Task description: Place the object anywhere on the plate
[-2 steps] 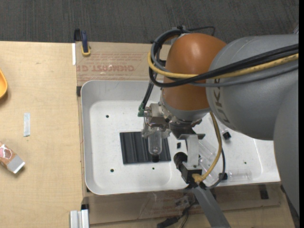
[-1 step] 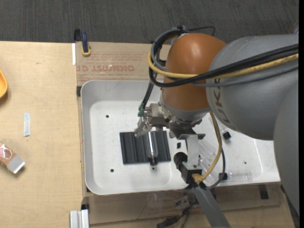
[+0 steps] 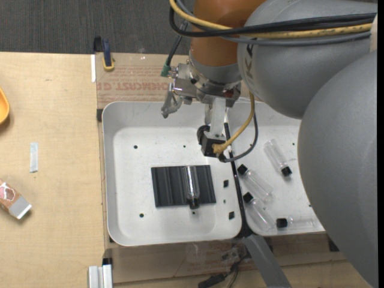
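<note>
Camera view, looking down at a slant. Much lost behind the grey arm (image 3: 324,101) and its orange band (image 3: 222,17): covers the far right corner of the left bin (image 3: 120,161), most of the right bin (image 3: 300,224), and everything to the right of that. Wrist hardware hanging above the far part of the left bin, dark and cluttered with a yellow cable; jaws somewhere at its lower end, just far of the plate, too muddled against the black mount to tell whether released or clenched. Nothing made out between them.

Black ribbed plate (image 3: 171,186) lying flat in the middle of the left bin. Clear tube (image 3: 191,185) resting on the plate's right half, in line with the ribs. Long axis running far to near, black cap at the near end, just over the plate's near edge; clear end pointing far, toward the wrist. Tube apart from the jaws.

In the right bin, three more clear capped tubes: one far (image 3: 277,158), one by the dividing rim (image 3: 253,182), one near (image 3: 267,216), hard to outline against the white.

On the worktop (image 3: 54,239) to the left: an orange object (image 3: 2,108) cut off by the frame edge, a small pale strip (image 3: 33,158), and a wrapped item (image 3: 13,200), partly cut off, label unreadable.
</note>
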You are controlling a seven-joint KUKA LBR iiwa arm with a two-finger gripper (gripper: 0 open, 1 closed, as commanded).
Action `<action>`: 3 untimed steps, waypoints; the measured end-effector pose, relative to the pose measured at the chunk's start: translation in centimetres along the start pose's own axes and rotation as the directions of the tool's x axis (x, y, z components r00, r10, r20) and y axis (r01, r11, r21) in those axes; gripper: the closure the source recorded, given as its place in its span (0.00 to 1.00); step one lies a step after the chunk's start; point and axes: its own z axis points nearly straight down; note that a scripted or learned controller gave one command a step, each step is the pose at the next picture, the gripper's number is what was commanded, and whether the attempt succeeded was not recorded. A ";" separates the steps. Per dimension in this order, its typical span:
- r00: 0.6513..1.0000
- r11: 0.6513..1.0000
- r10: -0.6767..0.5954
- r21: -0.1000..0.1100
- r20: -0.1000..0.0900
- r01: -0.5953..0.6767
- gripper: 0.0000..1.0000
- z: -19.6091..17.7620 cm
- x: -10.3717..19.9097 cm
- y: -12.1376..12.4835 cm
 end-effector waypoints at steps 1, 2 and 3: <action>1.000 1.000 -0.017 0.002 0.000 0.017 0.00 11.9 3.5 -1.1; 0.854 0.854 -0.520 -0.003 -0.001 0.520 0.00 13.0 5.2 2.3; 0.857 0.857 -0.516 -0.003 0.000 0.516 1.00 12.1 5.1 2.4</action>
